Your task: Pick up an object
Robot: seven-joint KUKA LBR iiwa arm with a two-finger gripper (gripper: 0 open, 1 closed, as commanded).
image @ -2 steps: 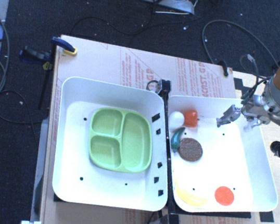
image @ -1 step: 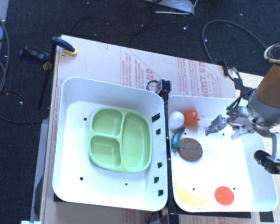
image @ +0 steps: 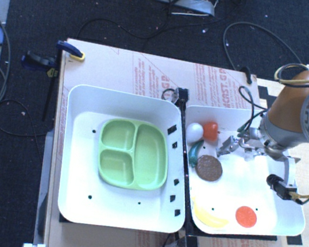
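Observation:
The right bin [image: 279,215] holds a brown round cookie [image: 209,168], a red-orange piece [image: 210,130], a white egg-like ball [image: 194,132], a teal item [image: 195,151] by the divider, a yellow banana [image: 209,218] and a red disc [image: 246,216]. My gripper [image: 227,147] hangs low over the bin's upper middle, just right of the red-orange piece and above-right of the cookie. Nothing shows between its fingers.
The left bin [image: 68,193] carries a light green divided plate [image: 134,154]. The grey arm with its orange band [image: 291,107] reaches in from the right over the right bin's far corner. Cables trail near the wrist and a blue clamp [image: 70,49] sits at the board's far left corner.

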